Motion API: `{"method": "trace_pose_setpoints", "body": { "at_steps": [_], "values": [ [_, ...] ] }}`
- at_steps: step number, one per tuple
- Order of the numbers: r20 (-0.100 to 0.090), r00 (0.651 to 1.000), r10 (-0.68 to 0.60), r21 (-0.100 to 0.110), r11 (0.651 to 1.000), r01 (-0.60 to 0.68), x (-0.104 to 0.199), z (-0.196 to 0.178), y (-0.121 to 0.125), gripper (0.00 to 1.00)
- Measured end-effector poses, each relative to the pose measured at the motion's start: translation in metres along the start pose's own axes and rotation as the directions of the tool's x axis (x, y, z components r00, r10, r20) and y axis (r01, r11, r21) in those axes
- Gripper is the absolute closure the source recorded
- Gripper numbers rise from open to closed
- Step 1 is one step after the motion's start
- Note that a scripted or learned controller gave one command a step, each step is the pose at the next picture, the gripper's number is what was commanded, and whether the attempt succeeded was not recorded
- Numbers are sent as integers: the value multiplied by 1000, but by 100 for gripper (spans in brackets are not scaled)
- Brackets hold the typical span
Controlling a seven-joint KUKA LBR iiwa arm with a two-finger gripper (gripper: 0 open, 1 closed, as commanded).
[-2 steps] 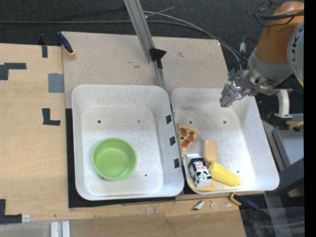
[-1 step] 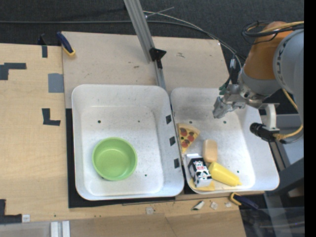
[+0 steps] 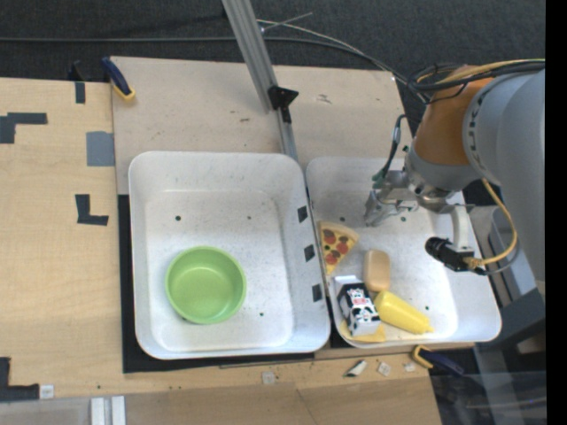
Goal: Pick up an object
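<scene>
Sitting in the left bin (image 3: 151,184), a green bowl (image 3: 205,284).

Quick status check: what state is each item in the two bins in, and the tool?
Green bowl: upright, in left bin.
Pizza slice: flat, in right bin.
Tan block: lying flat.
Yellow piece: on its side.
Black-and-white carton: lying down.
Tool: above right bin, nothing gripped.

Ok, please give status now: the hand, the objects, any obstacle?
Hand low in right bin, nothing seen between its fingers. Pizza slice, tan block, yellow piece, black-and-white toy lie below it in the view, untouched. Green bowl in left bin.
</scene>
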State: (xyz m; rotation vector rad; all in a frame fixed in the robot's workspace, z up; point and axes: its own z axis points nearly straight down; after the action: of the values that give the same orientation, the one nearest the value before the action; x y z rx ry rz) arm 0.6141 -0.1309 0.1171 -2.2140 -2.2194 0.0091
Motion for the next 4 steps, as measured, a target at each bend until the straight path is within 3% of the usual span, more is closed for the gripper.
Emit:
{"method": "trace_pose_setpoints", "body": {
  "at_steps": [1,2,3,4],
  "values": [
    [1,1000,2,-6,1000,-2,0,27,1,0],
    [0,1000,1,-5,1000,-1,1,18,0,100],
    [0,1000,3,-9,1000,-3,4,-31,-9,100],
    [0,1000,0,-13,1000,0,10,-91,-2,100]
  ]
}}
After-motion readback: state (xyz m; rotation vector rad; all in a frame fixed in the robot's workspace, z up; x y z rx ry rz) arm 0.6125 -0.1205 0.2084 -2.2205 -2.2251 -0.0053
